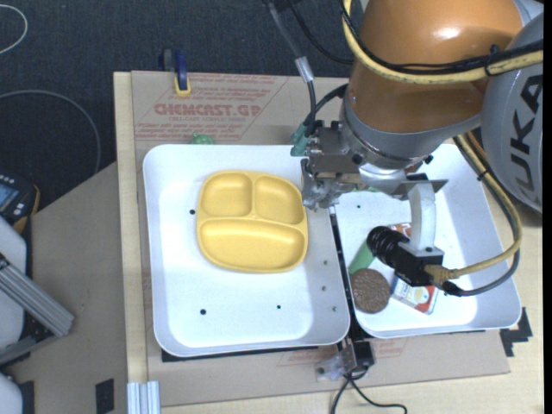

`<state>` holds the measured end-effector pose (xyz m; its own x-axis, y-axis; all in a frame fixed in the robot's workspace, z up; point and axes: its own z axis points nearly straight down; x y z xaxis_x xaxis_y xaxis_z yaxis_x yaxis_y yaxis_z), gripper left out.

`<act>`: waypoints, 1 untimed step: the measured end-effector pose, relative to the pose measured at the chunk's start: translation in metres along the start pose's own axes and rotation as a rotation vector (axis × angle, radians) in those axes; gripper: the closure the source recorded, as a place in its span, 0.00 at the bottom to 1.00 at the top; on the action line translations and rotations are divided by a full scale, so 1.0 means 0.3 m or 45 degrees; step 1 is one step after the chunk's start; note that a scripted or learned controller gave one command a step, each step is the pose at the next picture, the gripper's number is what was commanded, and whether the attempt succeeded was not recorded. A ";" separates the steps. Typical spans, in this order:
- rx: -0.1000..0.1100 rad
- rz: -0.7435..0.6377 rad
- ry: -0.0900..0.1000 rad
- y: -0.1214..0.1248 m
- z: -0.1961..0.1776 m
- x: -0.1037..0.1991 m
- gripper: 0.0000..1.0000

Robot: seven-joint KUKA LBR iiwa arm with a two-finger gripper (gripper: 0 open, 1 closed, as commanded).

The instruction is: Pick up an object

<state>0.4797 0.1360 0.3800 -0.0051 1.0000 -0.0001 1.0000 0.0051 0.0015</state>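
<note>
Where the two bins meet near their far edges, the claw (319, 192) hangs low over the adjoining rims, at the far right corner of the left bin (172, 300) and the far left corner of the right bin (470, 222). Its tip is hidden under the wrist, so whether it is spread or pressed together cannot be told. Just to its left the plate (253, 221), yellow with three compartments, lies flat in the far half of the left bin. The plate's right rim is close beside the claw, though I cannot tell whether they touch. Three small dark specks (203, 311) dot the white floor of that bin, one beside the plate's left rim and two toward the near edge. In the right bin, by its left edge and toward its near edge, a brown disc (371, 290) lies flat. A red and white packet (418, 297) lies against the disc's right side, and a green piece (359, 264) shows just beyond the disc, partly covered. Above the claw the arm (423, 50) fills the far right, its orange band broad and shiny. Both bins rest on a brown board (224, 102) printed in red. A small green scrap (203, 139) lies on the board just past the left bin's far edge. A blue and yellow clamp (179, 72) grips the board's far edge near its left corner.
</note>
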 end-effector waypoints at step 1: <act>-0.002 -0.002 0.000 0.001 -0.034 0.002 1.00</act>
<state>0.4800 0.1368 0.3901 -0.0068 1.0000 -0.0002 1.0000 0.0068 0.0032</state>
